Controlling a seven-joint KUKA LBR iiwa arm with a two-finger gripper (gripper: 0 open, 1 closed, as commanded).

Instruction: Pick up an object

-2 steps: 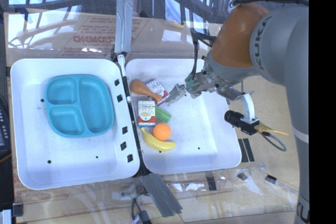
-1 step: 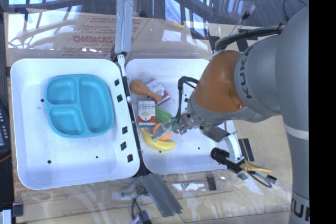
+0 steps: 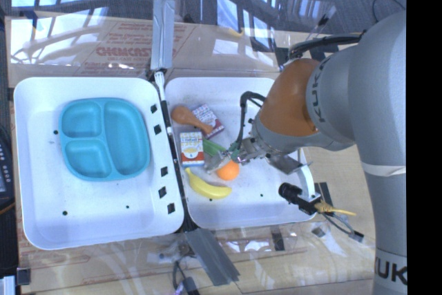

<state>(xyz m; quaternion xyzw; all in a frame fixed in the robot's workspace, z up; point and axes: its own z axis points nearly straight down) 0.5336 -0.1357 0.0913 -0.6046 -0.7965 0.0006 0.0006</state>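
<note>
Camera view: the grey arm (image 3: pixel 359 93) fills the right of the frame, its orange band (image 3: pixel 290 103) over the right bin (image 3: pixel 276 207). The left bin (image 3: pixel 41 204) holds a blue divided plate (image 3: pixel 105 137). At frame centre lie a banana (image 3: pixel 208 186), a brown drumstick (image 3: pixel 191 119), a small carton (image 3: pixel 192 148), a patterned packet (image 3: pixel 207 117) and an orange ball (image 3: pixel 228 171). The pincer (image 3: pixel 238 150) sits just above the ball, touching or nearly so; whether it grips cannot be told.

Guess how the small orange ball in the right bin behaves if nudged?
The small orange ball looks round and smooth, so it would probably roll. The yellow banana lies right beside it and may stop it that way. It looks light, likely a plastic toy.
</note>
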